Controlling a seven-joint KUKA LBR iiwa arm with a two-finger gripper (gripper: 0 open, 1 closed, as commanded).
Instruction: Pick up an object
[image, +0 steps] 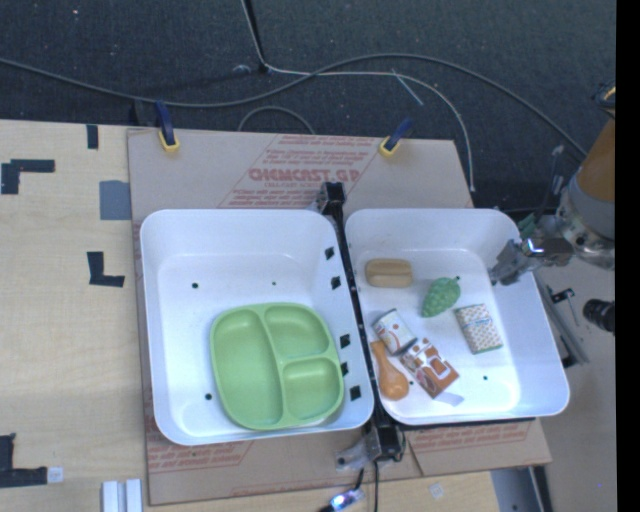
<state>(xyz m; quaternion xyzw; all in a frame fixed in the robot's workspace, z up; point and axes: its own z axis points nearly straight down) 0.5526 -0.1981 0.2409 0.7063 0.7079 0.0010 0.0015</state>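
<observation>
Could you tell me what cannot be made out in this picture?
- Tool: small and blurred at the right bin's rim; finger state unreadable.
- Arm: cut off by the right edge.
- Small carton: print too small to read.
- Wrapped items: overlapping, labels unclear.

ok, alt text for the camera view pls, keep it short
The gripper hovers at the right bin's right rim, holding nothing visible. That bin holds a tan bread roll, green leafy toy, small patterned box, a can, an orange packet and an orange spoon-like piece. The left bin holds a green divided plate.
</observation>
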